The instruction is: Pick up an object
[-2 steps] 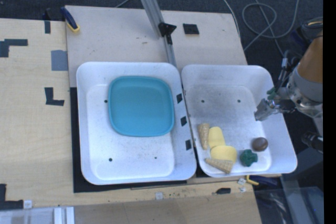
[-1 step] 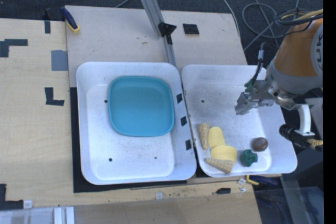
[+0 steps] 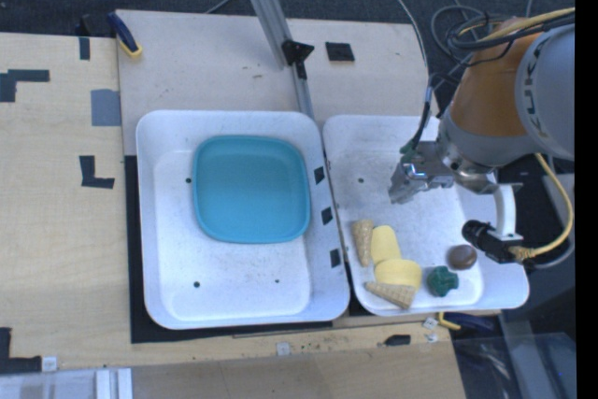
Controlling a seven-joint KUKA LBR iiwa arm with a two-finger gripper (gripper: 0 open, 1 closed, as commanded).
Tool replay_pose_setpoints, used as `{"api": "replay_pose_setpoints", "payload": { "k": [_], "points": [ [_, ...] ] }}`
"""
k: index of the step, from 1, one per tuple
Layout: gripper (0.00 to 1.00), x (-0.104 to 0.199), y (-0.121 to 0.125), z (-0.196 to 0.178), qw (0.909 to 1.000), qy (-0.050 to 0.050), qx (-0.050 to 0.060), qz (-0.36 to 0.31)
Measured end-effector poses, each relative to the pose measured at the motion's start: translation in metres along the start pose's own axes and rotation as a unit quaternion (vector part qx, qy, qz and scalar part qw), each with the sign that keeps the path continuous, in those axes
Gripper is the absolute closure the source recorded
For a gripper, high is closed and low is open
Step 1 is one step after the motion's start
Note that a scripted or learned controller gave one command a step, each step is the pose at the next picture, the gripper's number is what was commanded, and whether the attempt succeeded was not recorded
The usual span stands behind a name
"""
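Objects available for picking lie clustered in the near part of the right shallow white bin (image 3: 374,140): a pale yellow rounded block (image 3: 384,244); just in front of it and touching, a yellow wedge-like piece (image 3: 400,273); a cream ridged cone (image 3: 363,240) at the block's left side; a tan waffle-patterned cone (image 3: 392,295) against the bin's near rim; a small dark green lumpy toy (image 3: 442,280) to the right of the wedge; a small brown rounded object (image 3: 462,257) just beyond the green toy, near the bin's right rim. The claw (image 3: 405,187) hangs over the bare middle of the same bin, apart from the cluster and nearer the far side; nothing is seen between its fingers, and whether they are spread or closed cannot be told from this angle. The grey arm with its orange band (image 3: 495,98) enters from the right, trailed by black and yellow cables. The left shallow white bin (image 3: 159,229) carries a teal square plastic plate (image 3: 250,188) with rounded corners; both bins rest side by side on the light wooden bench (image 3: 56,201).
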State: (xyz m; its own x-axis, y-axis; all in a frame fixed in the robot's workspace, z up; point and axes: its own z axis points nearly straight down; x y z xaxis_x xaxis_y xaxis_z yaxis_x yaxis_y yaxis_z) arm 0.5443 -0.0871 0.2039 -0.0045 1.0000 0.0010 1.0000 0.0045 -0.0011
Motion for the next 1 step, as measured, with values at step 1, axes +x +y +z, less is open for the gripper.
{"api": "replay_pose_setpoints", "payload": {
  "k": [1],
  "points": [
    [1.00, 0.0572, 0.0171, -0.0066, 1.0000, 0.000, 0.000, -0.001]
  ]
}}
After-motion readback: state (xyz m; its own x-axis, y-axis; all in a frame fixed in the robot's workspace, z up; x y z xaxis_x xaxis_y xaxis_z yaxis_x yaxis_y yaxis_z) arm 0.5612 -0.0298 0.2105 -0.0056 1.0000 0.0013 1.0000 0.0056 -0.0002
